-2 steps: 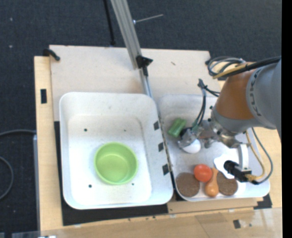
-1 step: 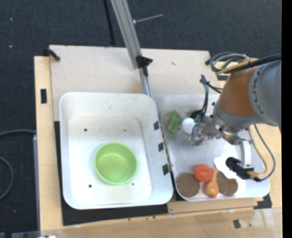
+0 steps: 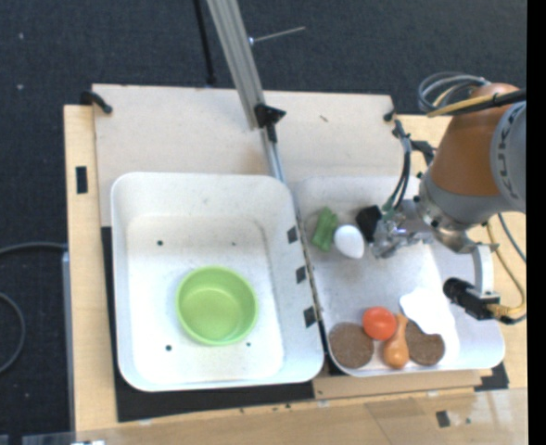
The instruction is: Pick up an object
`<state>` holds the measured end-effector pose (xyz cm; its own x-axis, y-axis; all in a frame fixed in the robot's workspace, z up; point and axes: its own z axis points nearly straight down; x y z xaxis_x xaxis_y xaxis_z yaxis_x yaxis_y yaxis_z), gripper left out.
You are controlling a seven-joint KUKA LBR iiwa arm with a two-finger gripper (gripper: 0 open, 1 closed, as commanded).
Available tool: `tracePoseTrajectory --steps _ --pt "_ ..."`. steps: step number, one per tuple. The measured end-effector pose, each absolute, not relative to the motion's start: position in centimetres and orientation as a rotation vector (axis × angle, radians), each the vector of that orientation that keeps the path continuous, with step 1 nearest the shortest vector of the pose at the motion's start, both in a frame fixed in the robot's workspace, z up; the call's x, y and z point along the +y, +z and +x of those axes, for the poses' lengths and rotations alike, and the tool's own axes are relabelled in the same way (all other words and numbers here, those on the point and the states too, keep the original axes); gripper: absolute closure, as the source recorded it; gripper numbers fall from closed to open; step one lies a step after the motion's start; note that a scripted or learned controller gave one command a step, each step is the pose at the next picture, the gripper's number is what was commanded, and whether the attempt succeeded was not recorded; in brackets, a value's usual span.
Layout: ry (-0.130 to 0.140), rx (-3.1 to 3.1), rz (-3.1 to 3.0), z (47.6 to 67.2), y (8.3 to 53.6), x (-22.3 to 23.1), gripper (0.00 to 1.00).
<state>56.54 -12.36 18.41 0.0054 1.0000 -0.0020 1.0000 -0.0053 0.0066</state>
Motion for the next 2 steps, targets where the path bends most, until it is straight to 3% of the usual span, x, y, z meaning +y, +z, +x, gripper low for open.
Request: tracePoseTrajectory --steps 1,2 --pt "0.007 2.220 2.213 56.7 23.8 -12.5 1.00" --pt "0.002 2.229 2.213 57.4 23.0 -7.1 1.00"
